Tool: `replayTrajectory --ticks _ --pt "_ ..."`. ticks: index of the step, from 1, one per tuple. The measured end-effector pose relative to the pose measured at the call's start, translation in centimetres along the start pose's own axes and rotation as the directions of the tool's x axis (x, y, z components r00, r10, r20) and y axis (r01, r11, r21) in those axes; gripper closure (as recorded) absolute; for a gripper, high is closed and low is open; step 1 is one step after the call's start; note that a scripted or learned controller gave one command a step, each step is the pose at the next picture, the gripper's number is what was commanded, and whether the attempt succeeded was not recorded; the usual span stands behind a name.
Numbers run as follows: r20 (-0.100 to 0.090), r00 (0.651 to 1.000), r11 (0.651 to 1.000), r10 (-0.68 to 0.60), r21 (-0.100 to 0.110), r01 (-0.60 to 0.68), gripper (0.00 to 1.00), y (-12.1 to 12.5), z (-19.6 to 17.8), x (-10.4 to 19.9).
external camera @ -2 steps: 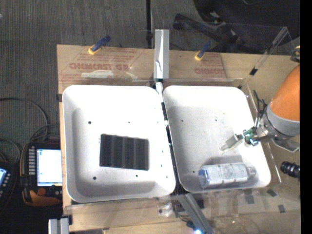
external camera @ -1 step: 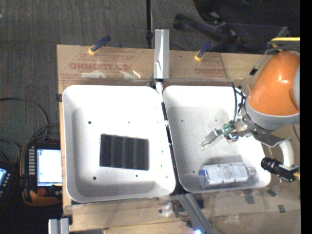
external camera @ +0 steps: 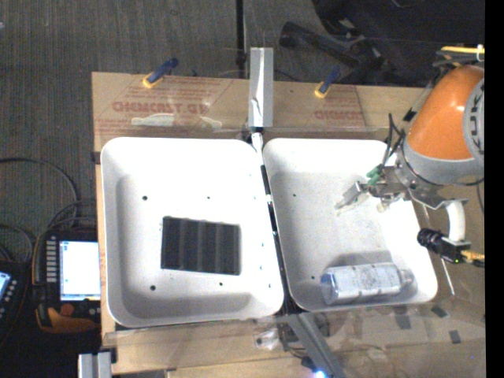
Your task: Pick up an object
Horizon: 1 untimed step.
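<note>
We note the gripper (external camera: 350, 198) above the right bin (external camera: 299, 164) near its far edge; its jaws appear apart, holding nothing. The bottle (external camera: 366, 282) lies along the near edge, so we judge the approach step underway: next, move nearward and descend.

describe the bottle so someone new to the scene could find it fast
Start at the right-hand white bin. The bottle lies on its side along that bin's near edge, below the gripper. It is clear with a pale label, unlike the flat black ribbed block in the left bin.
</note>
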State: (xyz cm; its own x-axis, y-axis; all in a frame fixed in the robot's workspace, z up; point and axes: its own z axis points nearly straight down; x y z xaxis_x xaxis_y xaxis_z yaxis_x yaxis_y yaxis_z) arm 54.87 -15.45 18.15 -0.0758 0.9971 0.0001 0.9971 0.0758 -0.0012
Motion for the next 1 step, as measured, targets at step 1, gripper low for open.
replayTrajectory --ticks 1 --pt "0.004 0.993 0.993 0.115 -0.002 -0.115 0.0 -4.23 -8.0 -5.98"
